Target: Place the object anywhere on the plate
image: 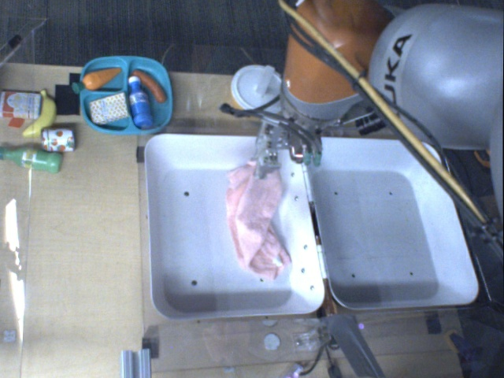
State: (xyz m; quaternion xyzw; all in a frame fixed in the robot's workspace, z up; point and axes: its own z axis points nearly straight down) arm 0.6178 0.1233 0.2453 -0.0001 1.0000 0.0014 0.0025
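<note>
The pick-up step is judged to be in hand. A pink cloth (pixel 256 223) is seen in the left bin (pixel 177 235), toward that bin's right wall, stretched from the far right corner down past the middle. Its upper end is drawn into a narrow bunch right at the gripper (pixel 270 162), which is poised over the far right corner of the left bin, beside the seam between the two bins.

Whether the gripper's fingers are spread or closed cannot be told; they are too small and cluttered in the view. The cloth's top edge is touching or directly beneath the gripper, but a hold cannot be confirmed.

No plain plate is identified in either bin. A blue divided tray (pixel 161 81) with toy food is noted on the tabletop (pixel 71 250) near its far left corner, and a white cup-like object (pixel 253 87) just beyond the left bin's far edge. The tray is judged the likeliest target, though this is uncertain.

The next move is judged to call for a secure pinch on the bunched end, a lift high enough for the trailing cloth to clear the bin wall, then a carry toward the far left.

The right bin (pixel 394 290) is white and shallow like the left. The tabletop is pale wood; small items lie along its left edge.
</note>
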